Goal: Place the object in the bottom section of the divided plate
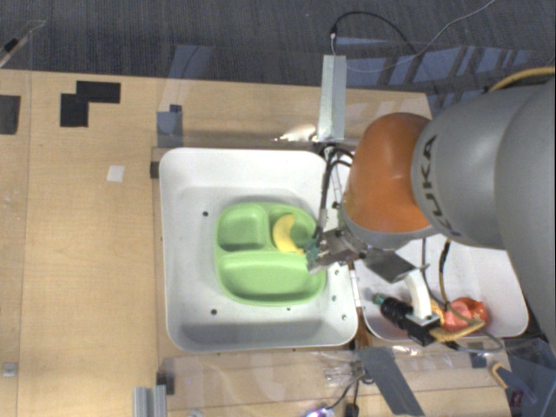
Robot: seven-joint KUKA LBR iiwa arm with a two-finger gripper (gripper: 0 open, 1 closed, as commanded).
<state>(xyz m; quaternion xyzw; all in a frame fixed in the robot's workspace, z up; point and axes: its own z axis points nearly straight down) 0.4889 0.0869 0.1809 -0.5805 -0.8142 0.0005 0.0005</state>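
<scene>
Overhead, a yellow banana-like object (285, 232) lies in the upper-right section of the green divided plate (263, 278) in the left bin (187, 233), long axis approx. top-to-bottom, w/ the pincer (314, 252) at its lower-right end, grip state can't be told; the bottom section sits just below-left.

Light wooden bench (78, 259), dark grey carpet (174, 16)
</scene>
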